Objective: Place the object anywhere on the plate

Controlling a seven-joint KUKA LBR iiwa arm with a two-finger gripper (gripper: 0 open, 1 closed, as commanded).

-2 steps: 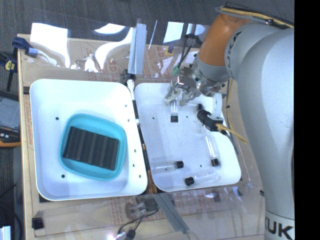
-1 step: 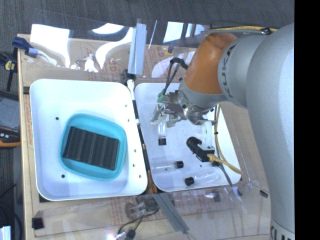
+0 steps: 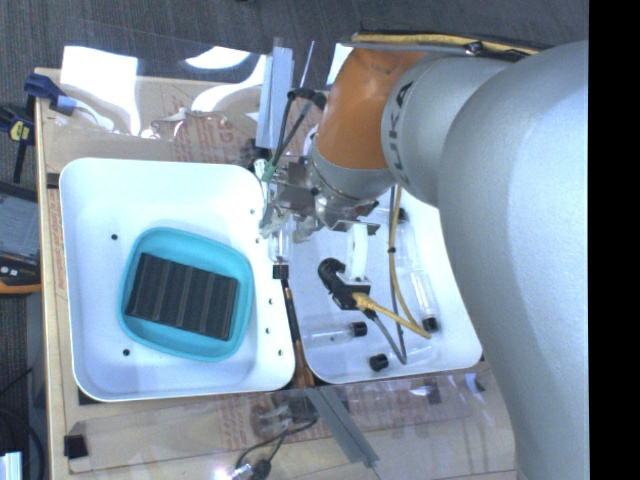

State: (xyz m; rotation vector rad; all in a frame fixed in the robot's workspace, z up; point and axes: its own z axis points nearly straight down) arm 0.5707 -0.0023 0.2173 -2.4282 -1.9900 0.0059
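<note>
Camera view: the tool (image 3: 280, 240) is hanging over the seam where the two bins meet, just above the left bin's (image 3: 90, 228) near rim. The wrist is covering it from above, so I cannot tell whether it is spread or pressed together, and nothing is showing clearly in its grip.

Closest to the tool, down and to the view's right of it, a clear tube (image 3: 338, 334) with a black cap is lying flat on the floor of the right bin (image 3: 452, 340). A little farther from the tool in the same direction, a small black-capped piece (image 3: 378, 362) is resting near that bin's lower edge. Farther right again, a second clear tube (image 3: 422, 294) is lying close to the bin's outer wall. These loose objects are all sitting in the right bin, apart from the tool.

On the tool's other side, well apart from it, the blue plate (image 3: 180, 241) is sitting in the middle of the left bin, its dark ribbed centre facing up.

Behind the tool, the orange band (image 3: 360, 88) and the grey arm (image 3: 490, 138) are reaching in over the right bin. Both bins are resting on the counter (image 3: 200, 423).
</note>
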